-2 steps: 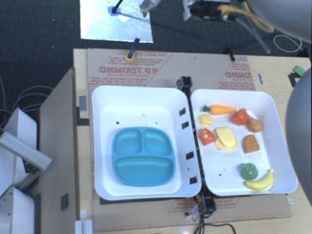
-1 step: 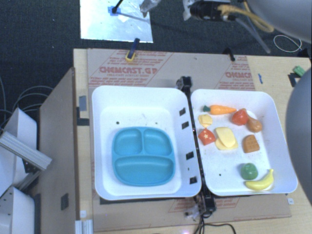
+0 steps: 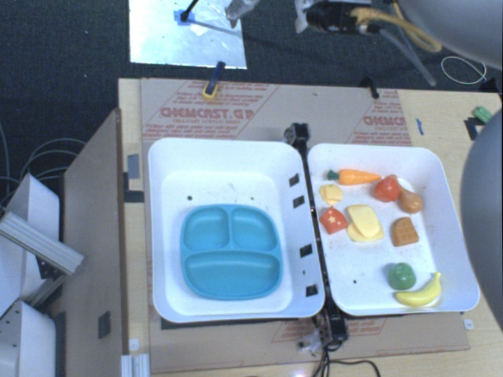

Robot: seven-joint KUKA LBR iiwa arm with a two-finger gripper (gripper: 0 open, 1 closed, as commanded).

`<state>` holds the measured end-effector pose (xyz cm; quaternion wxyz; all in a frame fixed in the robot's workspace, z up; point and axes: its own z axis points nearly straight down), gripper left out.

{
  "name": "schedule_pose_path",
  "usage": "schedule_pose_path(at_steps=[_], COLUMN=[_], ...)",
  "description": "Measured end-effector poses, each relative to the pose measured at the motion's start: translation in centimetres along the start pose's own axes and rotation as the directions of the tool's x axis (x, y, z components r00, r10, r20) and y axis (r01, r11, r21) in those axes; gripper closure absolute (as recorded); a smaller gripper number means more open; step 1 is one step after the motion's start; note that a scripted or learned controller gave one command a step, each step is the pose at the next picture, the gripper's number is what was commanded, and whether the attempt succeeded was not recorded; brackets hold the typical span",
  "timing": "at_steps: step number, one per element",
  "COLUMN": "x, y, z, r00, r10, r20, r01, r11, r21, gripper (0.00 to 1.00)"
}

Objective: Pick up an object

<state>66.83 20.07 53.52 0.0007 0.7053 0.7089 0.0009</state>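
Dark carpet surrounds a cardboard-topped bench (image 3: 236, 108), and on it two shallow white bins sit side by side, touching along a black-clipped seam at the middle. Over at nine o'clock, the left white bin (image 3: 169, 171) carries a light blue three-compartment plastic plate (image 3: 232, 251), lying flat. At three o'clock, the right white bin (image 3: 448, 203) is the busy one: an orange toy carrot (image 3: 357, 177) lies across its twelve o'clock end, a red toy tomato (image 3: 386, 188) just beside the carrot's tip, and a brown egg-shaped toy (image 3: 410, 203) tucked against the tomato. A small pale yellow piece (image 3: 331, 194) sits below the carrot's green end, a red toy strawberry (image 3: 333, 220) under that, and a pale yellow wedge of toy cheese (image 3: 364, 222) right next to the strawberry. A brown bread-like block (image 3: 405, 232) rests at the cheese's three o'clock. Down at six o'clock of this bin, a green round toy (image 3: 402, 275) touches a yellow toy banana (image 3: 420, 290). Up at twelve o'clock of the view, well apart from both bins, the two-finger gripper (image 3: 271, 6) hangs over the floor beyond the bench, jaws spread wide, nothing between them
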Motion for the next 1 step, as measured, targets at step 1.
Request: schedule_pose_path(at_steps=[1], x=[0.0], y=[0.0], z=[0.0], r00=[1.0], r10=[0.0], r20=[0.0], r01=[0.0], r11=[1.0], r21=[0.0], gripper=[0.0])
